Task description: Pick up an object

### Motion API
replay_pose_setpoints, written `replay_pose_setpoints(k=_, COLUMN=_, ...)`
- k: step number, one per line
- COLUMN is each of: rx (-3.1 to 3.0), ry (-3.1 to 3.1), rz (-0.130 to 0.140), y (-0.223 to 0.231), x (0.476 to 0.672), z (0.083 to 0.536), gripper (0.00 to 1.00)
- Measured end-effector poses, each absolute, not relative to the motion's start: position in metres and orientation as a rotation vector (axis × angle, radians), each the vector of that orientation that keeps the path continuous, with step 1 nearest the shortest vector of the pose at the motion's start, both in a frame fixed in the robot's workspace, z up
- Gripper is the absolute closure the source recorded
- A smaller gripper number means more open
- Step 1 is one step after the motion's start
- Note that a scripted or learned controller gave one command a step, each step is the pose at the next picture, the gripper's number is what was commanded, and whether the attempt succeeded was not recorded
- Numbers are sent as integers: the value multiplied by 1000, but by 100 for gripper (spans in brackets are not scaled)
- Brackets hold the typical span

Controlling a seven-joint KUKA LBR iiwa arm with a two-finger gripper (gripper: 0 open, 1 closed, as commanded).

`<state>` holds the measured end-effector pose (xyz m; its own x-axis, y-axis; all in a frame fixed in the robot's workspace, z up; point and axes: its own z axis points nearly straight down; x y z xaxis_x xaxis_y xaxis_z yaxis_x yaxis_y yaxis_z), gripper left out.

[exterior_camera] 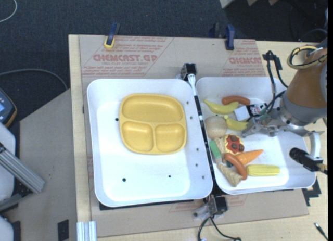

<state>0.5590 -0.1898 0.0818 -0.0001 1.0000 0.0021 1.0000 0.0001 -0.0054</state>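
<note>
The right bin (291, 182) holds a heap of toy food. A yellow banana (219, 107) and a red sausage (235, 100) lie at the back. A beige round piece (215, 126) sits near the divider. In front of it are a pizza slice (233, 143), an orange carrot (250, 156), a second red sausage (237, 166) and a yellow corn cob (263, 170). My gripper (251, 125) reaches in from the right, low over the heap, just right of a small yellow piece (235, 124) and beside a white and black object (242, 113).
The left bin (104, 172) holds a yellow three-compartment plate (153, 122). A ridge with clips (200, 125) divides the two bins. The grey arm with its orange band (308, 86) covers the right bin's far right side. A black part (303, 159) juts near that bin's right rim.
</note>
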Motion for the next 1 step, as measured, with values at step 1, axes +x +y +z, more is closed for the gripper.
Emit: replay_pose_setpoints(k=1, rx=-2223, ry=-2221, rz=0, y=-191, x=560, z=95, gripper=100)
